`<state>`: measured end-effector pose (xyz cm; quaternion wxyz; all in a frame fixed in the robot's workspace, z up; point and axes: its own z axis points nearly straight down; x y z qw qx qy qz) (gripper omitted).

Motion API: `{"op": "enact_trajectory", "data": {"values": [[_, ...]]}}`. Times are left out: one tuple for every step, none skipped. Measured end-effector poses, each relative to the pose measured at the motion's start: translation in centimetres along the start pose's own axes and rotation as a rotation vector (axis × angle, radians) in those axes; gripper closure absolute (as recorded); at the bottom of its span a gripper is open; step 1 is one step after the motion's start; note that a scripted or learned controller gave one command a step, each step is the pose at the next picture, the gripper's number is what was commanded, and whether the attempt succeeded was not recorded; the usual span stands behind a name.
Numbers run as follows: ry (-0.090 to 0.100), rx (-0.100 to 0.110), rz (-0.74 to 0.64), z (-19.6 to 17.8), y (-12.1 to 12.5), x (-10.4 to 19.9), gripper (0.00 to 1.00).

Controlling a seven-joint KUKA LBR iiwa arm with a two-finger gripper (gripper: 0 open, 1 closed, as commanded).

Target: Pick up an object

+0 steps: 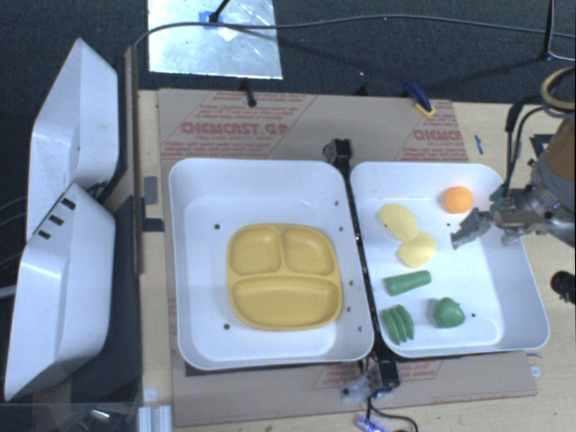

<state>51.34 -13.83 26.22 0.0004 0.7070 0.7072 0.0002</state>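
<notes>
We'd pinch the light, slippery orange ball (458, 199) across its middle (gripper (470, 232) nearby, grasp state unclear).

A single fixed camera looks down at a slant from above the bench (270, 115), taking in both white bins (193, 241).

The arm reaches in from the right — end effector (470, 230) low, angled leftward.

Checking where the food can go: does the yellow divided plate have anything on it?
Empty. All three compartments of the yellow divided plate show bare yellow; it lies alone in the left bin, and the food pieces lie in the right bin.
</notes>
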Motion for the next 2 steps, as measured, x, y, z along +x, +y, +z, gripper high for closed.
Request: {"op": "enact_trajectory", "data": {"values": [[0.001, 0.006, 0.002, 7.2, 1.9, -3.5, 0.0], [-0.001, -0.002, -0.001, 5.2, 6.2, -4.7, 0.0]]}}
